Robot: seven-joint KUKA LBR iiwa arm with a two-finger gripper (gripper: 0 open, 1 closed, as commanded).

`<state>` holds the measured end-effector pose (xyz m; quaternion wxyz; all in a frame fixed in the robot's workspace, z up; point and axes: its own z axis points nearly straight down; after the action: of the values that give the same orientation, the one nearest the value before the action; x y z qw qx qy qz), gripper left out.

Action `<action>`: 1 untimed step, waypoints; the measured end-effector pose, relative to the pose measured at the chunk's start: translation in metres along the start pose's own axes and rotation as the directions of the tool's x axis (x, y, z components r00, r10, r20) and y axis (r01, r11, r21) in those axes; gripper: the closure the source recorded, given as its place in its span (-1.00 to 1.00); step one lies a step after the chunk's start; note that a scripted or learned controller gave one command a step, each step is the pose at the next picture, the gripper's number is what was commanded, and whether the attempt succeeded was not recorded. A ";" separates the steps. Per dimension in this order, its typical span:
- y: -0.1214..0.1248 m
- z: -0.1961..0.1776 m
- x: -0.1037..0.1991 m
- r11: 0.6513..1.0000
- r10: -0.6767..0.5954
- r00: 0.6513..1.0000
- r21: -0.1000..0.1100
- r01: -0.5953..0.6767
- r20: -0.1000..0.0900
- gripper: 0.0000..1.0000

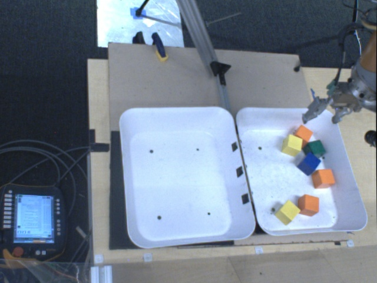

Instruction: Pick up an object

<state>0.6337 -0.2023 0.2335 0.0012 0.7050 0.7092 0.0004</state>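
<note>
Two white bins sit side by side on the counter (100, 158), and the pick has yet to begin. The left bin (179, 175), well away from the claw (327, 111), carries no blocks. The right bin (265, 164) lies directly beneath the claw and holds all seven blocks, clustered toward its outer side. The claw hangs above the far rim of that bin with its fingers spread apart and nothing between them. Counted by colour, there are three orange blocks, two yellow, one blue and one green. The nearest orange block (304, 132) lies just below and inward of the claw, with a yellow block (291, 145) beside it and the green block (315, 148) and blue block (308, 163) a little further toward the camera. A second orange block (323, 178) follows, and the last pair, orange (308, 204) and yellow (287, 211), sits farthest from the claw. Descent, closing and lifting all appear to remain.
</note>
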 end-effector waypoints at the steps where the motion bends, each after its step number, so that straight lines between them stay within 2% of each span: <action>1: 0.000 0.000 0.000 1.000 0.000 1.000 0.000 0.000 0.000 -1.00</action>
<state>0.6337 -0.2024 0.2336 0.0012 0.7050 0.7092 0.0001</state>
